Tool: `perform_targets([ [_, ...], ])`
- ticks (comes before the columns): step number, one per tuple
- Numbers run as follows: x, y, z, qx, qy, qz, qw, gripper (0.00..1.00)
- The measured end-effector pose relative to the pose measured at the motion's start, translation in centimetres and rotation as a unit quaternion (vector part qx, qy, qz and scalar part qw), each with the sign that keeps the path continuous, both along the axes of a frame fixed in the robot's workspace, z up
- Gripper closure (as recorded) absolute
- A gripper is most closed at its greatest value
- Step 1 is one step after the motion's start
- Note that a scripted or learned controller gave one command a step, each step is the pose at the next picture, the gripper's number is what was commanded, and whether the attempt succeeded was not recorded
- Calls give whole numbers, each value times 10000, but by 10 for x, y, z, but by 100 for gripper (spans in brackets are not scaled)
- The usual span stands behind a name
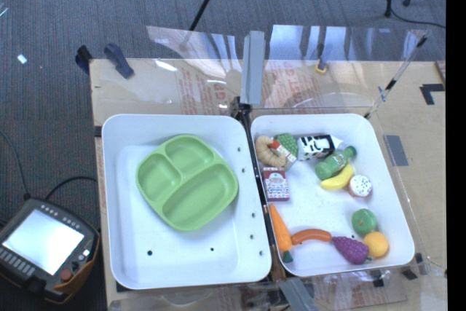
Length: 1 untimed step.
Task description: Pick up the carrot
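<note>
Grey carpet surrounds the cardboard-topped bench (182, 87) you are looking down on, with tripod legs crossing the floor at the top and a handheld control pendant with a lit screen (45, 247) lying at lower left. On the bench you have two shallow white bins side by side. Your left white bin (124, 258) holds a light green plastic plate with three compartments (187, 181), lying flat near its centre. Your right white bin (393, 193) carries the clutter. The orange toy carrot with a green tip (280, 231) lies against that bin's left wall near the front corner, pointing roughly along the wall with its green end toward the front. Just beside it, to the right, you can see a curved reddish-orange sausage-shaped toy (312, 235), and next to that a purple bunch of toy grapes (351, 249) touching a round orange fruit (376, 244). A green apple-like toy (364, 220) sits just behind the orange fruit. Farther back you have a small red printed carton (275, 183), a tan pretzel-like toy (267, 149), a black-and-white cow-patterned box (317, 146), a green bottle-shaped toy (333, 162), a yellow banana (338, 179) and a round white-and-red speckled piece (360, 186). You cannot tell the hand's state from this view.
</note>
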<state>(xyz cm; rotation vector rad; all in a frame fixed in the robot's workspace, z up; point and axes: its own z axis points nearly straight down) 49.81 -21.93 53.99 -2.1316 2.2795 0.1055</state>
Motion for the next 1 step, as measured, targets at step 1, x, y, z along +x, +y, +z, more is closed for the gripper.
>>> perform_targets([
  [1,-20,7,-60,-223,-199,2090,9775,100],
])
